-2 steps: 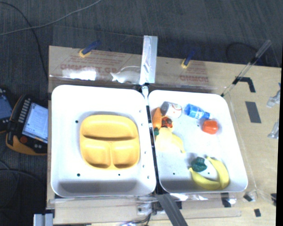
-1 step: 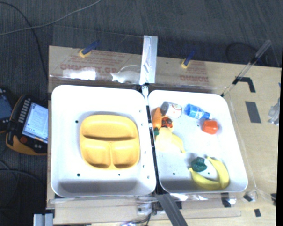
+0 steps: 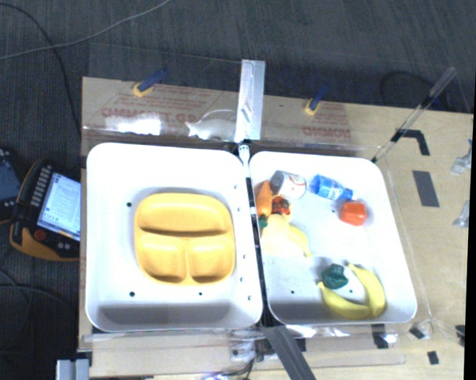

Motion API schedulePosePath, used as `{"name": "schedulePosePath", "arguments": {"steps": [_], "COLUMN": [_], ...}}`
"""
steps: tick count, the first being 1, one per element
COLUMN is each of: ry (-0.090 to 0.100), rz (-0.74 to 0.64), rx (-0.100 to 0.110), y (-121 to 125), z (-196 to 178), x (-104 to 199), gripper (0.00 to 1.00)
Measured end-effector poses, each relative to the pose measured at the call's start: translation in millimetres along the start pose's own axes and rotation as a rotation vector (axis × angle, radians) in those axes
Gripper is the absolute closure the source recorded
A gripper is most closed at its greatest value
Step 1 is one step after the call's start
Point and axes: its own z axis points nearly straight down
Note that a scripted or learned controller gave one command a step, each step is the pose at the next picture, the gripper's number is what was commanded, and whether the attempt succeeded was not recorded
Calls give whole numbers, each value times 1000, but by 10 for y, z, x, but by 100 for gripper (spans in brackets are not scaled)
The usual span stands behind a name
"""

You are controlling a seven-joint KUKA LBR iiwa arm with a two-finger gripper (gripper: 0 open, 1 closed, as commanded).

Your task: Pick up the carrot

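Observation:
The carrot (image 3: 264, 198), a short orange piece, lies in the right bin (image 3: 394, 231) against its left wall, near the far end. A small red and dark toy (image 3: 280, 206) touches it on the right, and a grey and white ball-like item (image 3: 289, 183) sits just beyond it.
The right bin also holds a blue bottle (image 3: 330, 188), an orange-red tomato-like item (image 3: 353, 212), a pale yellow piece (image 3: 286, 236), a banana (image 3: 354, 297) and a green item (image 3: 334, 277). The left bin (image 3: 111, 219) holds a yellow divided tray (image 3: 185, 236). A handheld pendant (image 3: 44, 208) lies at far left.

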Motion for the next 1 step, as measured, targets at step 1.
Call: {"name": "schedulePosePath", "arguments": {"steps": [1], "ry": [-7], "rz": [-4], "rx": [-1], "y": [24], "z": [-104], "x": [-21], "gripper": [100]}}
